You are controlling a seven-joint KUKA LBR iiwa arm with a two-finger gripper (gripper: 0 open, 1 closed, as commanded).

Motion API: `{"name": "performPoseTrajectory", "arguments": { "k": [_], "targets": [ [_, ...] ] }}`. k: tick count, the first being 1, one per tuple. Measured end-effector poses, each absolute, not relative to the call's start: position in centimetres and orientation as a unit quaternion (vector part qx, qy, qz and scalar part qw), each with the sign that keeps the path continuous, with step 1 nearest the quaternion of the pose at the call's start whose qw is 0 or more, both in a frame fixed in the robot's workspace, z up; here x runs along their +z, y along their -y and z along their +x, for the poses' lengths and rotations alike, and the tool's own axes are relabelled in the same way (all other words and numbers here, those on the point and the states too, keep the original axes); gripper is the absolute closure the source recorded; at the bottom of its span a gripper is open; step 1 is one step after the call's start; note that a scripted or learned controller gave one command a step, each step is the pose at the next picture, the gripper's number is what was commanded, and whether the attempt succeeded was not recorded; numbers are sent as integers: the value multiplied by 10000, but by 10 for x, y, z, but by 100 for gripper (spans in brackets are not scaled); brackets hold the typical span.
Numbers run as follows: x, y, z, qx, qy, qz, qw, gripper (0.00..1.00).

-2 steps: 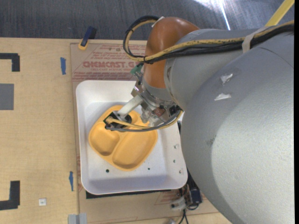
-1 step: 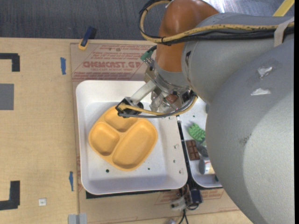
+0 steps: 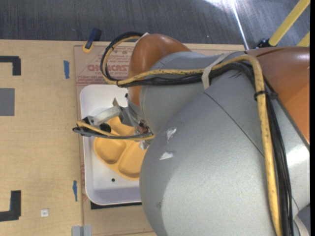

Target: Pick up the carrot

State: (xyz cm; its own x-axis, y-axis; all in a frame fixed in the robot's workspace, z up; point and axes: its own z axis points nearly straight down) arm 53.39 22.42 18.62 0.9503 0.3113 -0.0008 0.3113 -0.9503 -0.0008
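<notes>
The grey arm with its orange band fills the right and middle of the camera view and hides most of both bins. My gripper (image 3: 122,116) hangs low over the left part of a white bin (image 3: 91,95), directly above a yellow divided dish (image 3: 118,156) that lies in that bin. What is under the gripper is hidden by the wrist and its cables.
The white bin rests on a cardboard sheet (image 3: 106,65) on the tan bench. A small dark speck (image 3: 113,180) lies on the bin floor near its front. Blue tape marks (image 3: 66,69) and a blue-and-yellow clamp (image 3: 91,37) sit outside the bin.
</notes>
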Motion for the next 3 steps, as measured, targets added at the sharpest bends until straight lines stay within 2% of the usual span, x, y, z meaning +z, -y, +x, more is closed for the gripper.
{"name": "performPoseTrajectory", "arguments": {
  "k": [2, 3],
  "targets": [
    [206, -225, 535, -8, 1568, -9876, 1, 100],
    [109, -224, 496, 15, 1076, -9942, 1, 100]
  ]
}}
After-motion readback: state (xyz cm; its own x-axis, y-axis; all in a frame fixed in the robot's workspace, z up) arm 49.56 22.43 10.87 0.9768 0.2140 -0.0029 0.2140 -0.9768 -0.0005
